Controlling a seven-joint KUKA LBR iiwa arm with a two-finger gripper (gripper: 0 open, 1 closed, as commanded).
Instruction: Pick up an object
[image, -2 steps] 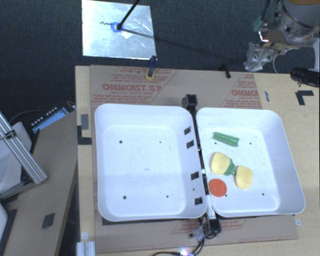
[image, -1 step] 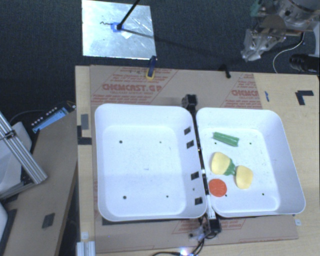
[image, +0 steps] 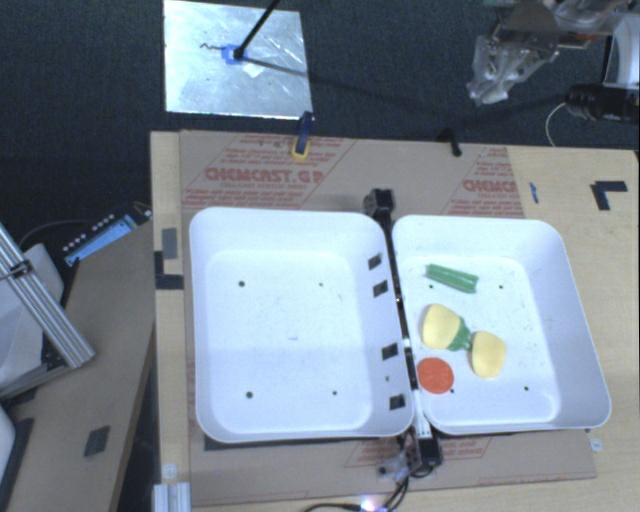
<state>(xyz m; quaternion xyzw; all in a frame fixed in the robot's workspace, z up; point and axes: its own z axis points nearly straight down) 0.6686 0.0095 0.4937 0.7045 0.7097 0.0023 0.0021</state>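
Bench (image: 260, 170) cardboard-topped | dark carpet (image: 80, 90) behind | two white bins (image: 290, 230)

You have two shallow white plastic bins side by side on the bench: the left white bin (image: 290, 330) and the right white bin (image: 560, 330). In the right one you can count three loose objects: one flat green strip (image: 452, 278), one round orange-red disc (image: 435, 375), and one yellow two-lobed piece joined by a green middle (image: 462, 339). Along the seam between the bins you see four small dark clips (image: 388, 320). Under both bins lies one sheet of brown printed cardboard (image: 270, 170). Beyond it you have one shiny square metal plate (image: 236, 60).
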